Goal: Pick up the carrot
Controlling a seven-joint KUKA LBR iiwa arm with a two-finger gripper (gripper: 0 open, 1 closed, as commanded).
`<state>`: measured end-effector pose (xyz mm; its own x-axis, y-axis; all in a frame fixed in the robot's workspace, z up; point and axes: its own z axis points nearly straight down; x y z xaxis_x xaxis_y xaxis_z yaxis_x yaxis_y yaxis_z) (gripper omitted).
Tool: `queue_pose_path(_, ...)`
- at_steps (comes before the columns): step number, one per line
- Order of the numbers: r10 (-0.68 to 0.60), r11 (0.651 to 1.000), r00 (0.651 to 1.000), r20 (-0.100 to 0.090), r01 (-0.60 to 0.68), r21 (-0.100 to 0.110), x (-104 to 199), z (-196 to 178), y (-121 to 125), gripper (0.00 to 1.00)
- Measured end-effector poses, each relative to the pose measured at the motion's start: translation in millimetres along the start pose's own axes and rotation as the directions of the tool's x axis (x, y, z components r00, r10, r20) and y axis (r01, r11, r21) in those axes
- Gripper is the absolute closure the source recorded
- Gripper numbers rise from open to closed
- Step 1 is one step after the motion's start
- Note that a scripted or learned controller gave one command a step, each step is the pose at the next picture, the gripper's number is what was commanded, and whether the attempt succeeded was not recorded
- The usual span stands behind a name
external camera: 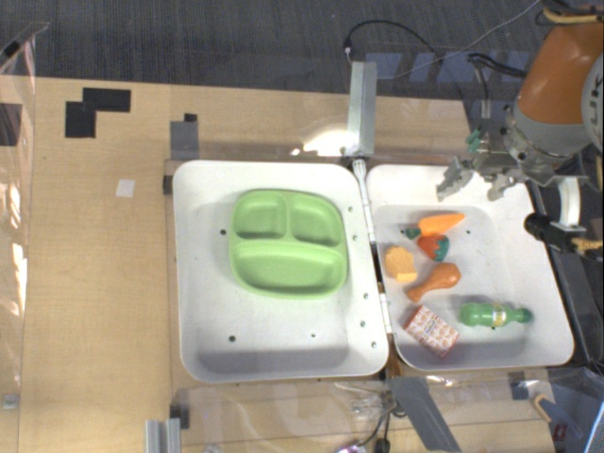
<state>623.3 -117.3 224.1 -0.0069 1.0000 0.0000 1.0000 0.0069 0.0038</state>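
Observation:
The orange carrot (439, 224) with a small green top lies in the upper middle of the right bin (538, 281), pointing right. My gripper (474, 184) hangs above the bin's far edge, up and to the right of the carrot and apart from it. Its two fingers are spread, open, with nothing between them.
Just below the carrot lie a red strawberry-like piece (434, 246), a yellow-orange piece (401, 263), a chicken drumstick (436, 279), a green bottle (493, 315) and a red patterned packet (431, 330). The left bin (203, 253) holds a green divided plate (287, 242).

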Motion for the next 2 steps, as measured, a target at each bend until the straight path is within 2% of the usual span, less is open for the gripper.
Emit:
queue_pose_path(1, 0.038, 0.999, 0.999, 0.000, -0.038, 0.001, -26.3, 115.6, 3.7, 0.00)
queue_pose_path(2, 0.037, 0.999, 0.999, 0.000, -0.037, -0.002, -25.1, 104.0, 5.5, 1.00)
